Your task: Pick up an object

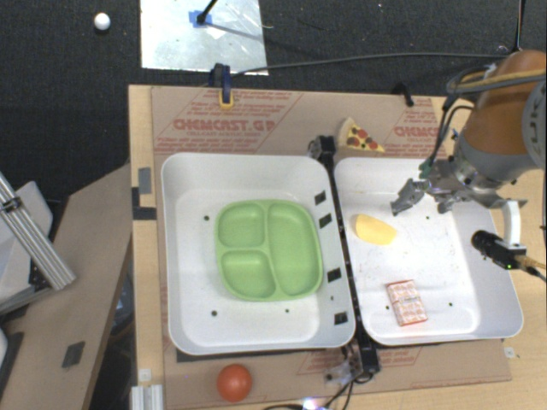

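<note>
Grey arm w/ orange band [504, 114] comes in from the right, over the upper part of the right shallow white bin [504, 319]. Two-finger gripper [425, 196] hangs above that bin's upper middle; one dark finger [407, 197] juts down-left, the other is hard to make out against the wrist hardware, so can't tell how wide the jaws stand. Nothing seen between them.

Yellow oval soft-looking piece [375, 229] lies just below-left of the jaws, near but apart, on bare bin floor. Pink-red rectangular packet w/ grid pattern [406, 302] sits well below the jaws, toward the bin's near wall, apart from the yellow piece. Open floor betw. the two, and more to the right of both.

Left of the jaws, past the dark-clipped divider where the bins meet: left shallow white bin [184, 229] holding a green 3-compartment plastic tray [268, 249], roughly centred, free margin on all sides.

Outside the bins: pizza-slice toy [361, 137] on the cardboard just above-left of the jaws, beside the bin rims; orange-red ball [233, 382] far below-left, past the left bin's near edge.
</note>
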{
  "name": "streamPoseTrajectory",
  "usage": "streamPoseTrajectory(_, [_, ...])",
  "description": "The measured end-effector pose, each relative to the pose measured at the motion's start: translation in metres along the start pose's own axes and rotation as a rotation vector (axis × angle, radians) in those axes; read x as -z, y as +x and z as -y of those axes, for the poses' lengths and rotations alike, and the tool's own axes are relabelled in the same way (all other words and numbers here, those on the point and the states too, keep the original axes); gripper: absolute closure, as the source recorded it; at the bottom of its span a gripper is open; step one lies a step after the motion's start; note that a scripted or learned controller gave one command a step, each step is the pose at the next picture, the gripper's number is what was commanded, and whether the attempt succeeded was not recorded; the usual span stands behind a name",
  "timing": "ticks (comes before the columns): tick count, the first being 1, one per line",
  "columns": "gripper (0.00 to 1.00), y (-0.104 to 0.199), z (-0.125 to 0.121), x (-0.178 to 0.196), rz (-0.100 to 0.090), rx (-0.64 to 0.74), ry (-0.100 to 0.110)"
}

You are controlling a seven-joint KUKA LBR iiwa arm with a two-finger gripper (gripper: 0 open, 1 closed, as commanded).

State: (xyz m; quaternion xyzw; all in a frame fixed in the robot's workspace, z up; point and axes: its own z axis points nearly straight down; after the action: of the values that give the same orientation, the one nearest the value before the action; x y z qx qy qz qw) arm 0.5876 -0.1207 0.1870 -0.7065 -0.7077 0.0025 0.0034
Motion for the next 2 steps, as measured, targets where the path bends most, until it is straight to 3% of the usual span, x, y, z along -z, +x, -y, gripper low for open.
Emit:
streamPoseTrajectory(1, [0.0, 0.0, -0.003, 0.005, 0.001, 0.002, -0.01])
streamPoseTrajectory(2, [0.0, -0.002, -0.01, -0.038, 0.002, 0.001, -0.008])
